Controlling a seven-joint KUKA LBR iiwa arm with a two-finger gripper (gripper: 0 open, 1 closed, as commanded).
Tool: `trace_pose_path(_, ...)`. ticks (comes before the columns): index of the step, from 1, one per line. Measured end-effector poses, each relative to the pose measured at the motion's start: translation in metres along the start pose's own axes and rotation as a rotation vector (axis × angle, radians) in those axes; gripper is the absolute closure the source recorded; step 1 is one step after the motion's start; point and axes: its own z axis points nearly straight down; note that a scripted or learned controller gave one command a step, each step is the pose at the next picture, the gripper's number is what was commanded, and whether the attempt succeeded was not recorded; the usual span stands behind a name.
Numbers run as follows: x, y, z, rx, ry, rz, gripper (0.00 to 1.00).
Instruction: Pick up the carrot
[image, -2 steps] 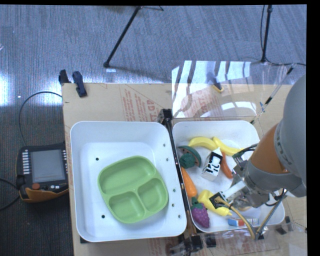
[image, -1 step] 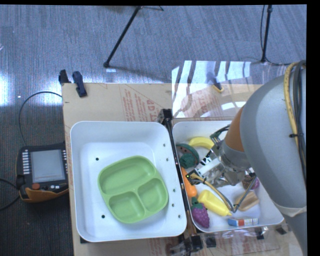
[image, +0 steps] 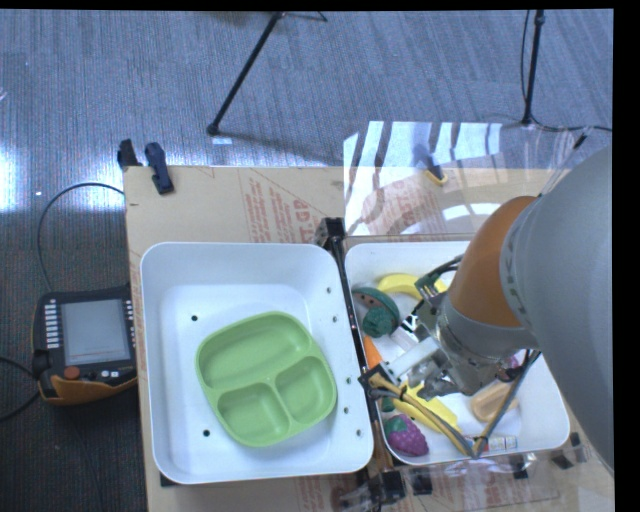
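The carrot (image: 371, 352) lies in the right bin (image: 556, 425), close to the wall it shares with the left bin (image: 160, 300). Only a short orange piece of it is visible; the rest goes under the gripper (image: 400, 378). The gripper hangs low over this bin, just beside the carrot, and the big grey arm (image: 560, 270) with its orange band covers most of the bin behind it. I cannot tell if the fingers are open or closed, because cables and white parts hide them.

Around the carrot it is crowded. A dark green round thing (image: 378, 312) sits just above it, a banana (image: 400, 284) lies further back, and purple grapes (image: 406, 436) and a long yellow piece (image: 432, 412) lie in front. A beige thing (image: 490, 402) is half hidden under the arm.

The left bin holds a green divided plate (image: 265, 375). On the floor left of the desk (image: 230, 200) rests a control tablet (image: 88, 340).
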Motion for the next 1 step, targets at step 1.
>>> trace_pose_path(1,0.0159,-0.042,0.003,-0.003,-0.005,0.166,0.0)
